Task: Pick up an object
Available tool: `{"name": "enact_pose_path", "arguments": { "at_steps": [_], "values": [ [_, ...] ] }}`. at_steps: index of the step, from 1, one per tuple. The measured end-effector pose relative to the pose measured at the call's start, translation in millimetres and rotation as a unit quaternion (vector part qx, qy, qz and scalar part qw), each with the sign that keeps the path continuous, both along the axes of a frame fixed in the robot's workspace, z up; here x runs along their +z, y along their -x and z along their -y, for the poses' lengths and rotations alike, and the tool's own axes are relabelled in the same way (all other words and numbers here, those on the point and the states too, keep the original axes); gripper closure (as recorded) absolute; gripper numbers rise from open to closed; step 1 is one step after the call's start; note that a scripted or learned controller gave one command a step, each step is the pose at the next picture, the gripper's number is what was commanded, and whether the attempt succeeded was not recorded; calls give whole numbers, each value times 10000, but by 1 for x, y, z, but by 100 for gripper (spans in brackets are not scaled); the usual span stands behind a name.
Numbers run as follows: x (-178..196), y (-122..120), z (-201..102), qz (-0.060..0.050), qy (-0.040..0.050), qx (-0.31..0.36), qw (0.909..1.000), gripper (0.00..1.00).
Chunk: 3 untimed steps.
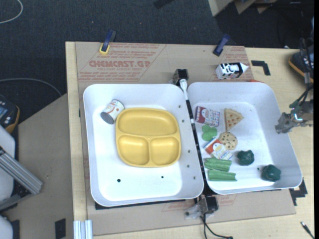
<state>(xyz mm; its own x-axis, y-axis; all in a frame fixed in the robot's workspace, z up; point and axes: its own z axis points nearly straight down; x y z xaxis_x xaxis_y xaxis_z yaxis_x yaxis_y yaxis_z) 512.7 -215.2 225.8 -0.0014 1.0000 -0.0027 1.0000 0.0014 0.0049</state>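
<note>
Cables (212, 228) trail off the cardboard-topped bench (144, 59) (dark carpet (75, 9) beyond); end effector (286, 122) grip state unclear.

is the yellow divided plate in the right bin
No, the yellow divided plate lies in the left bin, with a small can beside its upper left corner.

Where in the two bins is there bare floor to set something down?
Left white bin: open floor along the near edge, below the yellow divided plastic plate, and a strip at its right. Right white bin: bare along the right wall and far right corner. Crowded: the toy food cluster by its left wall.
</note>
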Motion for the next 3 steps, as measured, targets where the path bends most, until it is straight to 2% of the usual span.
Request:
{"name": "enact_pose_path", "arguments": {
  "at_steps": [1, 2, 3],
  "values": [
    [10, -14, -53, 3, -13, 29, 10000, 100],
    [2, -31, -114, -22, -22, 28, 10000, 100],
    [9, -53, -167, -2, -16, 28, 10000, 100]
  ]
}}
